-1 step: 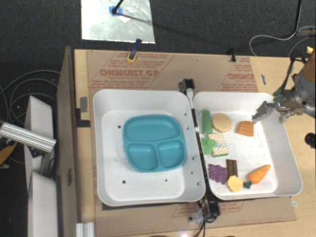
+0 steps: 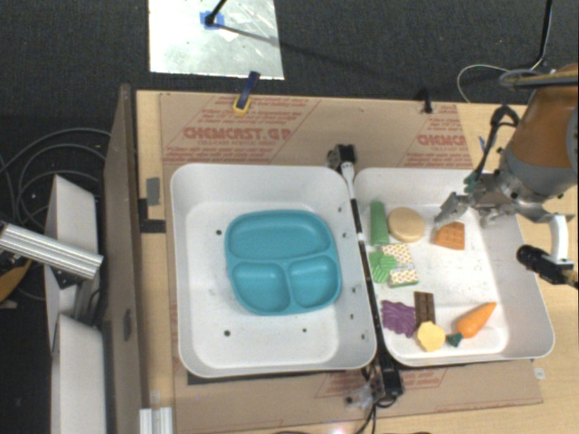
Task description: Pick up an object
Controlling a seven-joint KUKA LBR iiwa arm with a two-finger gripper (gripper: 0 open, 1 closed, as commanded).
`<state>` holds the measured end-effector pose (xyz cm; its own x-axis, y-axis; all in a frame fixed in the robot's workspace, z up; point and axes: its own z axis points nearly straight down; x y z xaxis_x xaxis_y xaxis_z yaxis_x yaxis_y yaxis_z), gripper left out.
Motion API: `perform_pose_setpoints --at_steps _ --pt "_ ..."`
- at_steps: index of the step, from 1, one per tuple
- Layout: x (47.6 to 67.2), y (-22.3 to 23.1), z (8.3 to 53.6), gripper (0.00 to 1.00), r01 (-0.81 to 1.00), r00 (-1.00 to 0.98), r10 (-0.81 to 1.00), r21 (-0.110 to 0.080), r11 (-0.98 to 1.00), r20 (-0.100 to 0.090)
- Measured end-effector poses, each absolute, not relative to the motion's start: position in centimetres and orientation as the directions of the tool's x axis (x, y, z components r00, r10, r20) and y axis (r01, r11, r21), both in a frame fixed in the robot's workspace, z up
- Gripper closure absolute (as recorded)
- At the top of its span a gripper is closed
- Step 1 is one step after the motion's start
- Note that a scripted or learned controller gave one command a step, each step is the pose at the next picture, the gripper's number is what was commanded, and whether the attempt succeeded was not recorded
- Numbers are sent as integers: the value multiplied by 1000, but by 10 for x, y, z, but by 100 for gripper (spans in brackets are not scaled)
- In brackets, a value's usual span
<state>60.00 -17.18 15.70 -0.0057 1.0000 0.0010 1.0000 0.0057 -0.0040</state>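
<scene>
Camera view: we see the gripper hovering over the right bin, and we cannot tell its state from this slant; just below-left of it lies the orange wedge-shaped toy, apparently not gripped, with the tan round bun a little further left of it. Main risk we'd flag: a descent from here may land on the wedge's upper edge and push it toward the bun instead of straddling it. The toy carrot sits well below the gripper; the blue divided tray in the left bin is far off left.
</scene>
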Motion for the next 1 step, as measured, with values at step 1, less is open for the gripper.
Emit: perform_pose_setpoints --at_steps 1 --pt "589 -183 81 0 1000 0 1000 -2 0 1"
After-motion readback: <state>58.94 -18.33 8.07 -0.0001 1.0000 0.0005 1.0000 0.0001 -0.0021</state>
